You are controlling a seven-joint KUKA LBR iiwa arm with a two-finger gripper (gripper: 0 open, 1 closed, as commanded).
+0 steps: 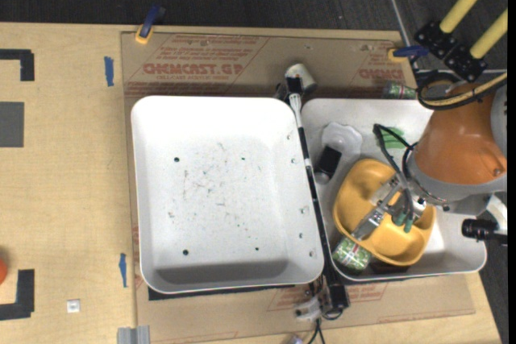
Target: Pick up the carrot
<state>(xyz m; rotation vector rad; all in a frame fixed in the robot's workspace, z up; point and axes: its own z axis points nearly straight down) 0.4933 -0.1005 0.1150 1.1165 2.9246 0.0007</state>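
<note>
You saw of the carrot [389,138] only thin green leaves, at the back of the right bin [463,260], beside the orange band; the gripper [393,212] hung over a smooth, rounded yellow bowl [359,201]; its jaws, apart or together, you could not tell.

White left bin [218,189] flecked with dark specks, white right bin [463,258], yellow bowl [363,201], green-and-white patterned can [351,254], black block [327,162], tan worktop [64,173] with black squares, brown cardboard [201,60] with red print, orange band [459,145] on grey arm, blue tape bits [109,70].
</note>
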